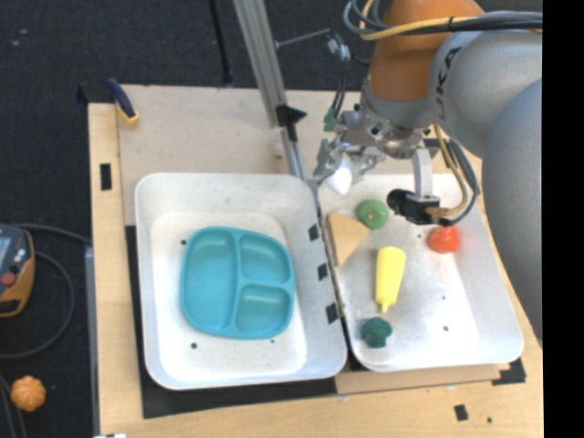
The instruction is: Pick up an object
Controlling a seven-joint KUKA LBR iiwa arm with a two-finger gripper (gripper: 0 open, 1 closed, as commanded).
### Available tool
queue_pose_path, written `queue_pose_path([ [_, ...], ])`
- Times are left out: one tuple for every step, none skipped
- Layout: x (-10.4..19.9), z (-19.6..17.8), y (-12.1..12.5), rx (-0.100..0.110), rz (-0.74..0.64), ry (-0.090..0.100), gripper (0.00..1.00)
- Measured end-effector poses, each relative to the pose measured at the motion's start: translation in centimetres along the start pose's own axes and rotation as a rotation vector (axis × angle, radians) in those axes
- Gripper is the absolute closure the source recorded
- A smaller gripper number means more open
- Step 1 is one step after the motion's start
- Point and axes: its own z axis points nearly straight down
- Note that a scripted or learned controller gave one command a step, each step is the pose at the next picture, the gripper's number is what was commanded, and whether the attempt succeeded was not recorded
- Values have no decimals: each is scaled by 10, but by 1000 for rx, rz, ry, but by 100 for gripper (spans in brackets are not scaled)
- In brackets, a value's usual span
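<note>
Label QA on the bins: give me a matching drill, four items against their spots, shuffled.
Items:
1. teal divided plate
2. yellow corn
3. dark green broccoli
4. red tomato

Spots:
A. right bin, near edge
B. left bin
C. right bin, far right by the arm
D. right bin, middle

Pairs: 1-B, 2-D, 3-A, 4-C

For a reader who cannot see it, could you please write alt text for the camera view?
A grey robot arm's pincer hovers over the right bin, which holds a yellow corn cob, tan wedge, green ball and red ball; a teal divided plate fills the left bin.
</note>
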Motion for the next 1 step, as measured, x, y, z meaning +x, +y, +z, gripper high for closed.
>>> queue_pose_path([
  [52,-7,-12,0,0,0,100],
])
